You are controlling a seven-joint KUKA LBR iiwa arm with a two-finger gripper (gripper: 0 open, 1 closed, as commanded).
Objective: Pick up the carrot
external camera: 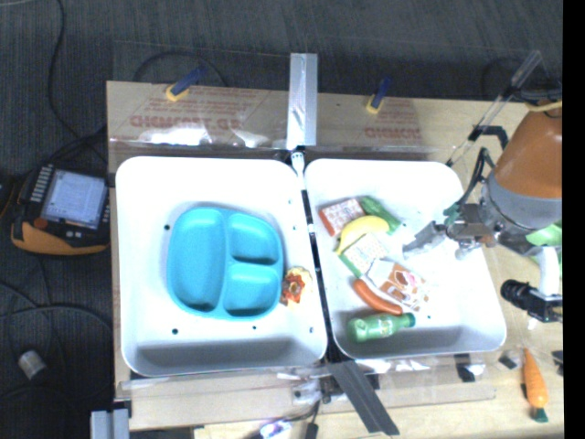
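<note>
The carrot is a slim orange-red piece lying slantwise in the right bin, near its front. It sits between a white and orange packet and a green bottle. My gripper hangs over the right part of the same bin. It is behind and to the right of the carrot, clearly apart from it, and nothing is seen in its grasp. The arm's orange band is at the right edge.
In the right bin there are also a red packet, a banana, a green item and a white carton. The left bin holds a blue divided tray and a small orange toy. Another orange carrot-like piece lies on the bench at the far right.
</note>
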